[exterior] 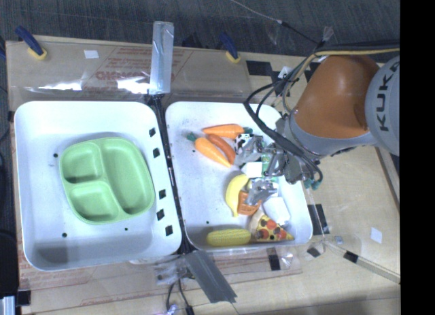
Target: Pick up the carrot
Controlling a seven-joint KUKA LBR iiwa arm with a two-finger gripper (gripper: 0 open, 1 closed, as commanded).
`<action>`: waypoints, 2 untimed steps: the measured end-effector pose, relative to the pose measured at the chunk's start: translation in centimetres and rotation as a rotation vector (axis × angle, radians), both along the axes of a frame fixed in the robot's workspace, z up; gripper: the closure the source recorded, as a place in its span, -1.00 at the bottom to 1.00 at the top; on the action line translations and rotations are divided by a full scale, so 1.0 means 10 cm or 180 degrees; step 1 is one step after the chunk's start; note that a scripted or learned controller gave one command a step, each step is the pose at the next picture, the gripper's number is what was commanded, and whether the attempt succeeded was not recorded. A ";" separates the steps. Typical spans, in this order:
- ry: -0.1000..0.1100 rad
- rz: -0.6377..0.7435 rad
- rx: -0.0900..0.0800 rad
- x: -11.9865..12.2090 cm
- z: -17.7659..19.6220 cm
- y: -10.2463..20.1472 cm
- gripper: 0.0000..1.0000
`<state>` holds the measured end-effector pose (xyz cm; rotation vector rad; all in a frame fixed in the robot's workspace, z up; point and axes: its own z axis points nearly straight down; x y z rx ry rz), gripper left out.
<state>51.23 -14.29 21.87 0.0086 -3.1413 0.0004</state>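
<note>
Nothing is picked up yet, as far as I can judge: the carrot (213,149) is lying on the floor of the right bin (204,205), and the lift is all left to do.

Taking the right bin as the landmark and going from the biggest thing down: the table (353,211) carries it, with the left bin (34,171) touching its left wall and holding a green divided plate (105,179). The grey arm (340,99), with its orange band, comes in over the right bin's right rim. The gripper (262,164) hangs low above the middle-right of the bin, just right of the carrot. It is a tangle of metal and cable from here, so I cannot tell how far apart the fingers stand or whether they have hold of anything.

Inside the bin, 2 orange pieces lie close together in the upper half. The one I take for the carrot is tapered, slanting down to the right with a dark green stub at its upper-left end. A second, stubbier orange piece (224,130) sits just above it. Below the gripper is a yellow banana (235,191), and along the bin's lower wall a corn cob (228,237) and a pizza slice (272,228).
</note>
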 end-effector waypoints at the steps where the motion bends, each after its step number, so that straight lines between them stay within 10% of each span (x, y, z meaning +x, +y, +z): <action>1: -0.0007 -0.0201 0.0001 0.66 -1.27 -0.02 -1.00; 2: -0.0009 -0.0555 0.0001 1.20 -1.25 0.07 -1.00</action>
